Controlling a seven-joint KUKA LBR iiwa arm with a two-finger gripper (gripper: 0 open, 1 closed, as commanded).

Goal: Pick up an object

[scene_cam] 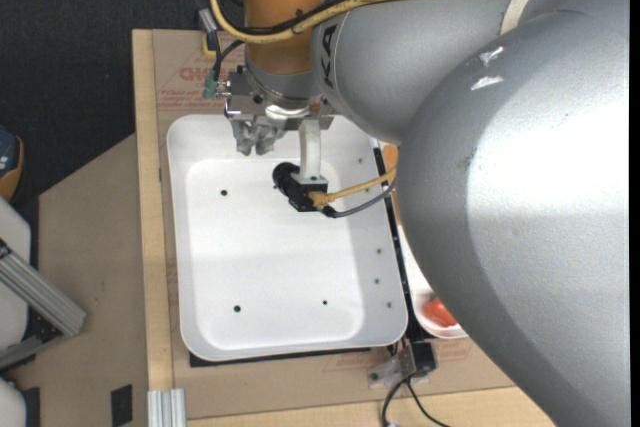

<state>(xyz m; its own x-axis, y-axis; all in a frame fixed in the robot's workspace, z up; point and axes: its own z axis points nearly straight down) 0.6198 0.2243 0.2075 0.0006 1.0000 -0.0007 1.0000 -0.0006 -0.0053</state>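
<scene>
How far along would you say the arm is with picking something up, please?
Done: the arm has reached into the left bin, with its claw low near the back wall. In hand: nothing shows at the claw. Left: the whole pick, since no object is seen gripped or lifted. An orange-red thing peeks out in the right bin, mostly hidden by the arm.

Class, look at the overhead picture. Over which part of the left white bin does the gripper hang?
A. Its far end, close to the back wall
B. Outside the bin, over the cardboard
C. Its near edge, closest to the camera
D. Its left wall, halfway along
A: the gripper hangs over the far end of the left white bin, just inside its back wall.
</scene>
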